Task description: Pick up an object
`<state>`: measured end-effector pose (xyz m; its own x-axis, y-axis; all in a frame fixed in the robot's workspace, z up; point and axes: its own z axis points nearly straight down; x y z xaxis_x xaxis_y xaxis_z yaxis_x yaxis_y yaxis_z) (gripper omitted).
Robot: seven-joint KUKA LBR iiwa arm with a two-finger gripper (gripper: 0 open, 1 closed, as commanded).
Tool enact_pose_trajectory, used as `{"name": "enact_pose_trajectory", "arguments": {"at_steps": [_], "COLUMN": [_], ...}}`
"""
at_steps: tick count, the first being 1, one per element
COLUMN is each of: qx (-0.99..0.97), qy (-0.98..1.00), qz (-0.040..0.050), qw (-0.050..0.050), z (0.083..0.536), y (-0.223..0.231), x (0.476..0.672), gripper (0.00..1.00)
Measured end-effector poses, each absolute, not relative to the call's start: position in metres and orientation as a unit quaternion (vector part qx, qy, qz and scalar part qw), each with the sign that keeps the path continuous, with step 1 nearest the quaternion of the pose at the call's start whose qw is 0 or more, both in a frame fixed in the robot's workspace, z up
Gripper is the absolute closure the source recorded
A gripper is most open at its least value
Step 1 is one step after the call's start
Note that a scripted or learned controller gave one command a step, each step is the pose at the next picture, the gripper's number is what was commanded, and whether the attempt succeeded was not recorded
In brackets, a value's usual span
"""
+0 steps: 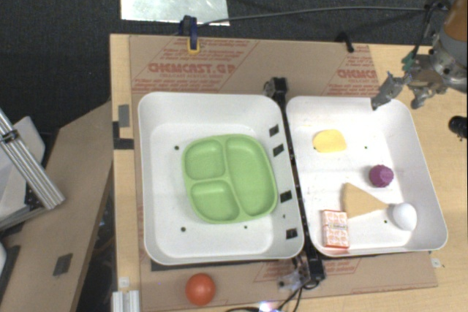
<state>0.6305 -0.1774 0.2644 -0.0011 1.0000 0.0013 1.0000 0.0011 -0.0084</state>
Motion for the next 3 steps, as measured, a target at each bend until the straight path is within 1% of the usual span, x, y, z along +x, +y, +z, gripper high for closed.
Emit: {"name": "enact_pose_trajectory", "arguments": {"at_steps": [1,2,3], "qx": [-0.706,-0.707,-0.707], "qy": [-0.708,-0.708,-0.708], "qz": [-0.0003,0.0009,0.0006], "qw": [-0.001,0.001,0.001], "z": [0.271,0.214,0.173], "y": [-0.177,-0.184,-0.182], "x": [0.632,0.626,0.627], "gripper": [0.0,0.0,0.0]}}
